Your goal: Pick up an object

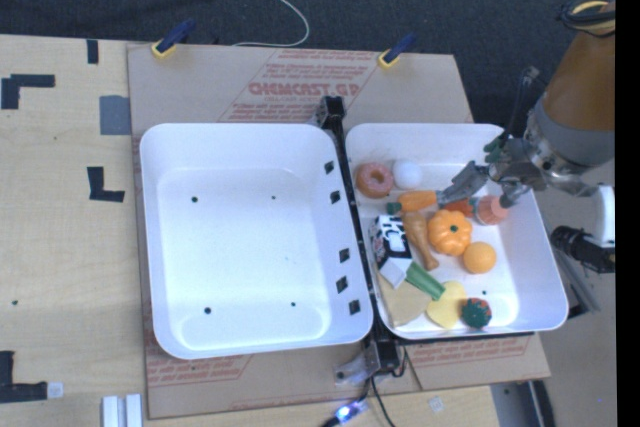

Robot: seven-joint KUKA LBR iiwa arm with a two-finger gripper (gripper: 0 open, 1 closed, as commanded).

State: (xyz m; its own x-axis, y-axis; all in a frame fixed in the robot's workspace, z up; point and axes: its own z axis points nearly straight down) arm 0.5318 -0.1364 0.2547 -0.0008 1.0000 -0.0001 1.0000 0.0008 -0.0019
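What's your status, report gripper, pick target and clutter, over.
Gripper low over right bin, nothing seen held. Closest: carrot, orange pumpkin. Doughnut, white ball, orange ball crowd close.

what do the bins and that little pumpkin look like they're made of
Bins: likely thin moulded plastic, smooth white with a soft sheen and rounded corners. Pumpkin: probably toy plastic or rubber, given its even orange colour and a slight gloss on its ribs; the view cannot settle which.
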